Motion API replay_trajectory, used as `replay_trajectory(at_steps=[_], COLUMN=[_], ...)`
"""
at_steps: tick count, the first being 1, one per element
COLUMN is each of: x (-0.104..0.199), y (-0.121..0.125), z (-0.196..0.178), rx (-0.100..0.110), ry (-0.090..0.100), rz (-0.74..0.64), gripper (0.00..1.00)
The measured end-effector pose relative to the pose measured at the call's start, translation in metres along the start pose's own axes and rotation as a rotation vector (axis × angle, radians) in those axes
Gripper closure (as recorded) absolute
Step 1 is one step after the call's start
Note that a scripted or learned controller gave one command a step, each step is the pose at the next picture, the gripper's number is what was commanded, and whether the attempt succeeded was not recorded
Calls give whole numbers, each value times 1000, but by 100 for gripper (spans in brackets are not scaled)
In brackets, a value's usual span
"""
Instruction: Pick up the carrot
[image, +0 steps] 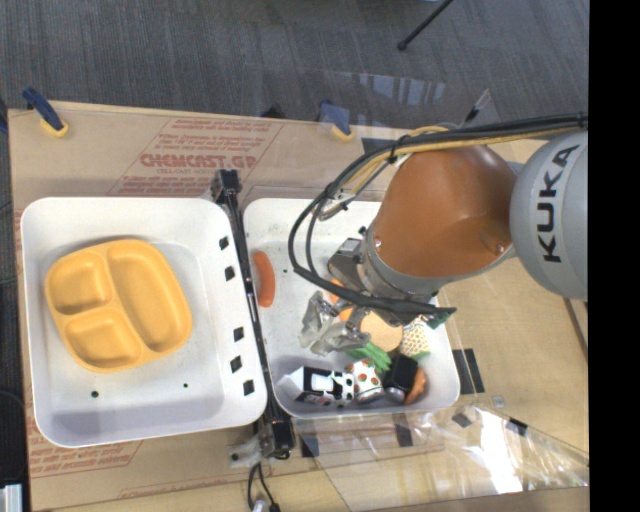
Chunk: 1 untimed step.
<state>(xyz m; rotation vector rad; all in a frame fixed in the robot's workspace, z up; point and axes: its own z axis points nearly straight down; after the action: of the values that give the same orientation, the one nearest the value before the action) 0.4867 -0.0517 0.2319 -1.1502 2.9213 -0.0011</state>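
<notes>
Hand (335, 322) low in right bin (275, 215), metal fingers among clutter near bin's middle; open or closed, cannot tell, wrist bulk covering much of it. Nothing seen held. Just below, toy pile (365, 378): green piece, black-and-white spotted block, dark bits, packed along near wall. Carrot (264, 277) apart from hand, lying lengthwise by left wall of same bin, beside divider. Yellow tray (117, 302) in left bin, well apart.

Risks, as judged: closing here likely grabs clutter, not carrot. Carrot tight to wall, so little finger room; could pinch rim or roll carrot away.
</notes>
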Motion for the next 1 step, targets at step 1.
replay_trajectory(at_steps=[1], x=[-25], y=[-17], z=[-2], rx=[2], ry=[-2], rz=[218], gripper=[100])
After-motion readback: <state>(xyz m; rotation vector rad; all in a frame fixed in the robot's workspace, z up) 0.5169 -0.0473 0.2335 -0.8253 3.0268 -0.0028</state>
